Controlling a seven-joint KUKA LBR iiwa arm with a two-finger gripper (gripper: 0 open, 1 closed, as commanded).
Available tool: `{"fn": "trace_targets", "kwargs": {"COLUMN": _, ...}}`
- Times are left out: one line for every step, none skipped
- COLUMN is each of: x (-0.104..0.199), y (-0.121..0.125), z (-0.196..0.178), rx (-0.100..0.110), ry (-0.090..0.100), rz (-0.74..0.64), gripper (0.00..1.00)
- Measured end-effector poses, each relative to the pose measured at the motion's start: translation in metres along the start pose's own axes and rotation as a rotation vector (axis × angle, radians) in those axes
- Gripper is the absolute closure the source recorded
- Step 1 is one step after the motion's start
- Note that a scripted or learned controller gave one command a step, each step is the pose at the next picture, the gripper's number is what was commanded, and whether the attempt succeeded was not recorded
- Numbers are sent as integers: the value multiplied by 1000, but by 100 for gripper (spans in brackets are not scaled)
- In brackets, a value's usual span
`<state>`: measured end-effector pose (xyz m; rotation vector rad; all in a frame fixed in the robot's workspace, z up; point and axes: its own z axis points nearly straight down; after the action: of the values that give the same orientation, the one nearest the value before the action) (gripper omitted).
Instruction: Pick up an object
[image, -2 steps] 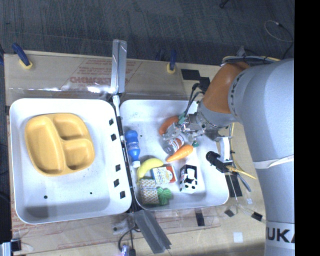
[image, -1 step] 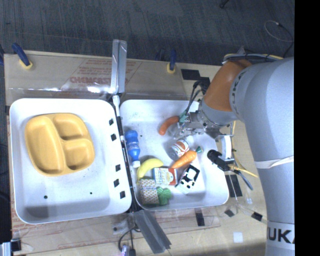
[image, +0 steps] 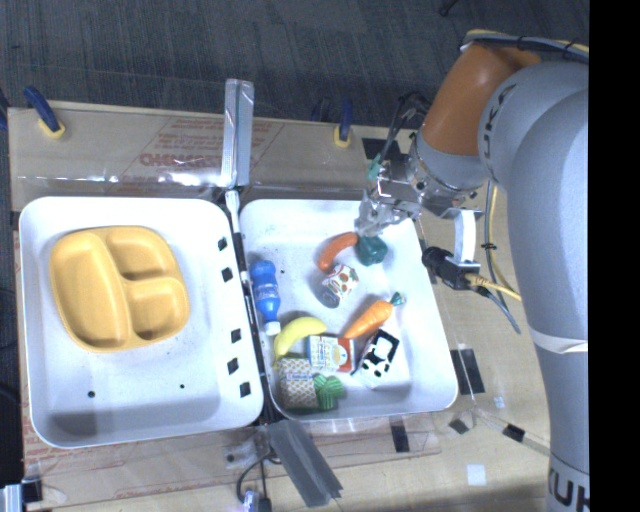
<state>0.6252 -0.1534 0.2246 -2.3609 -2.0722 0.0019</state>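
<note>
My gripper (image: 373, 232) hangs over the back of the right bin (image: 432, 340), directly above a small teal object (image: 372, 250) that lies against an orange-red sausage-shaped toy (image: 336, 250). Whether it touches the teal piece cannot be made out. Nearer the front lie a small patterned can (image: 341, 284), a carrot (image: 367, 319), a banana (image: 298, 333), a blue bottle (image: 264, 286), a red and white carton (image: 329, 353), a black and white box (image: 379, 357) and a green brush-like toy (image: 327, 391).
The left bin (image: 40, 400) holds a yellow divided tray (image: 119, 285). A metal divider post (image: 238, 130) rises between the bins at the back. The arm's grey body and orange band (image: 470, 95) fill the upper right.
</note>
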Motion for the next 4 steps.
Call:
{"fn": "trace_targets", "kwargs": {"x": 0, "y": 0, "z": 0, "rx": 1, "ry": 0, "rz": 0, "gripper": 0}}
{"fn": "trace_targets", "kwargs": {"x": -20, "y": -39, "z": 134, "rx": 1, "ry": 0, "rz": -116, "gripper": 0}}
{"fn": "trace_targets", "kwargs": {"x": -21, "y": -38, "z": 126, "rx": 1, "ry": -1, "rz": -120, "gripper": 100}}
{"fn": "trace_targets", "kwargs": {"x": -28, "y": -46, "z": 119, "rx": 1, "ry": 2, "rz": -528, "gripper": 100}}
